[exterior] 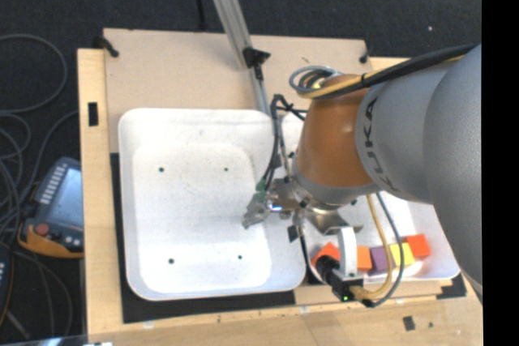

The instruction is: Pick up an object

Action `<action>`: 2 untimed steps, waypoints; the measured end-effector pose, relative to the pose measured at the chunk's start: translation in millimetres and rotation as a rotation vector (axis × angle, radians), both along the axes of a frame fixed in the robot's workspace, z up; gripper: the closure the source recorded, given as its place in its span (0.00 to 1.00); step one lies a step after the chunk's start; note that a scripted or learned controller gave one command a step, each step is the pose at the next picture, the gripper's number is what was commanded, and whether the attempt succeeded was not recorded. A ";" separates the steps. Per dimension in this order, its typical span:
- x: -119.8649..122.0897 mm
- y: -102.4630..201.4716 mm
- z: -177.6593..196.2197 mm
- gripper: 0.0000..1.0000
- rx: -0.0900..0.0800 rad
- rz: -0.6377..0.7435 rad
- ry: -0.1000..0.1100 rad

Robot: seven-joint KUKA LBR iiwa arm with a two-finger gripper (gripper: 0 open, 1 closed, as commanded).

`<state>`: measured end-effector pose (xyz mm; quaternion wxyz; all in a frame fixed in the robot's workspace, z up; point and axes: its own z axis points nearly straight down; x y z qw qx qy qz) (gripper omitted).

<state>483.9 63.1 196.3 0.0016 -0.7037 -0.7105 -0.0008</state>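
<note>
- Spanning the table (97, 174), the left bin (162, 142) lies bare near the arm (389, 142).
- Objects, an orange block (416, 245) and a purple block (379, 258), sit in the right bin (434, 271).
- Jaws (258, 211) over the left bin's right edge; grip state I cannot tell.
- Judged: approach stage; next, reposition over a block and descend.

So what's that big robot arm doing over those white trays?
The grey and orange robot arm reaches in from the right and leans over the two white bins. Its gripper hangs low over the right part of the left bin. Some small blocks, orange, yellow and purple, lie in the right bin, partly hidden under the arm. Nothing can be seen between the gripper's fingers.
</note>
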 end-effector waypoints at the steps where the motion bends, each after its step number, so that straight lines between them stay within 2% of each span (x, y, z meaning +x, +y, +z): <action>1: 2.2 -5.6 10.9 1.00 -0.003 -0.015 -0.004; 2: 11.2 25.5 25.2 1.00 -0.002 -0.004 -0.002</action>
